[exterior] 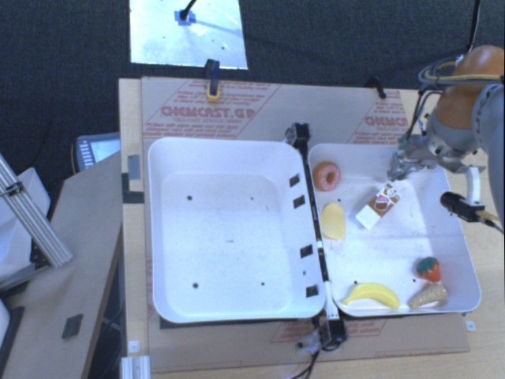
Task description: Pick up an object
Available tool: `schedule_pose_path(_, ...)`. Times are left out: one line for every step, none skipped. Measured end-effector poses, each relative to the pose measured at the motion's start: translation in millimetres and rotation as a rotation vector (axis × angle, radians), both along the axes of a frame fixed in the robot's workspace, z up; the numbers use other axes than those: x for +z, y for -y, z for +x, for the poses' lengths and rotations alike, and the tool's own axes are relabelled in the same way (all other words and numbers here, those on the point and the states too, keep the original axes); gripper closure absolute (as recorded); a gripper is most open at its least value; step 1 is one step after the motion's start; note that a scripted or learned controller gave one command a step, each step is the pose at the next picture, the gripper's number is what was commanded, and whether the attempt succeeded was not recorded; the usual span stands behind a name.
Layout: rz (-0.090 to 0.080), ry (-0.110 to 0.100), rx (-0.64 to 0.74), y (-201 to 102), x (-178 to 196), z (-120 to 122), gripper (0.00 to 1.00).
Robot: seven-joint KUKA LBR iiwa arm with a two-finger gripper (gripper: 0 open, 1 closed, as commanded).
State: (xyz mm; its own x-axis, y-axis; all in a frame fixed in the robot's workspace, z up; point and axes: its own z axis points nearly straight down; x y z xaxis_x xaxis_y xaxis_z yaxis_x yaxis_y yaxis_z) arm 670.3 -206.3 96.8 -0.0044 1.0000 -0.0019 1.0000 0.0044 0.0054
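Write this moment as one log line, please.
arm: over right white bin | fingers: above small white carton | nothing lifted

Tool point(399, 167) over right bin point(465, 247), just above small carton point(379, 205), donut point(326, 176), banana point(372, 294), strawberry point(428, 268) nearby

white bins point(237, 160), pink doughnut point(326, 176), yellow banana point(372, 294), orange-banded grey arm point(473, 93)

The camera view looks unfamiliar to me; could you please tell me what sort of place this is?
Most likely a robotics lab bench set up for grasping trials. A grey arm reaches over two white bins, the right one holding toy food such as a banana and a doughnut, all resting on a cardboard sheet.
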Motion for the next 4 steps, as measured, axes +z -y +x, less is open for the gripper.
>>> schedule_pose_path(0.0,-0.001,0.002,-0.4,-0.4,0.0,0.0)
schedule_pose_path(-0.001,0.004,0.002,-0.2,11.5,1.2,1.0)
schedule_pose_path(-0.001,0.003,0.004,-0.3,11.2,1.2,0.0)
schedule_pose_path(-0.003,0.008,0.005,0.0,23.3,2.5,1.0)
